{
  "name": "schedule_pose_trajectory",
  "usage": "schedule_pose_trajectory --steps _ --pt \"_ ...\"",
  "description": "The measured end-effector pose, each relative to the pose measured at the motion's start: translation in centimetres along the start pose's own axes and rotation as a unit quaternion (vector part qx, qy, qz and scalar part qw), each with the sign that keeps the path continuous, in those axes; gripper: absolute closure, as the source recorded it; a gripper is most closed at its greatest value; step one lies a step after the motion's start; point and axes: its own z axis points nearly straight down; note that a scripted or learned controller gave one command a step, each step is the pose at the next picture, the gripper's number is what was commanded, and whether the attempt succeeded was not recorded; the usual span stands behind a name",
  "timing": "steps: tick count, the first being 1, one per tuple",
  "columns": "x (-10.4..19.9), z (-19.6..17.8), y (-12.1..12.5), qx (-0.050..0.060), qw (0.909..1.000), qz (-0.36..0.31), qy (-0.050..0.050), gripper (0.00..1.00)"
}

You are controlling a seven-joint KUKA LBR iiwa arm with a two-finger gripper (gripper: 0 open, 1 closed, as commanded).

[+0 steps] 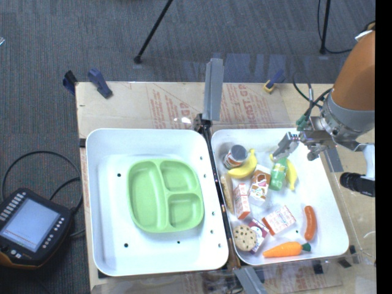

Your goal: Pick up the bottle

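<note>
- Small green plastic bottle (278,175) upright in right white bin (334,192), beside yellow banana (245,166).
- Grey two-finger gripper (286,146) just above it, fingers apart, empty.
- Likely light, rigid, slick; grip mid-body.

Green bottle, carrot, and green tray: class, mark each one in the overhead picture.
Green bottle (278,175), camera view, middle of its body.
Carrot (283,249), camera view, middle of its orange length.
Green tray (136,192), camera view, floor of its largest compartment.

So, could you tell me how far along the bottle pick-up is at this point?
Nothing looks done yet: the green bottle lies in the right bin among the toy foods. In hand: the gripper hangs just above it. Left: descending, closing on it, and lifting.
</note>
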Motion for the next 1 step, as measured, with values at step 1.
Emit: schedule_pose_trajectory --steps 1 --pt "0.01 -0.82 0.02 0.001 1.0 0.0 0.001 1.0"
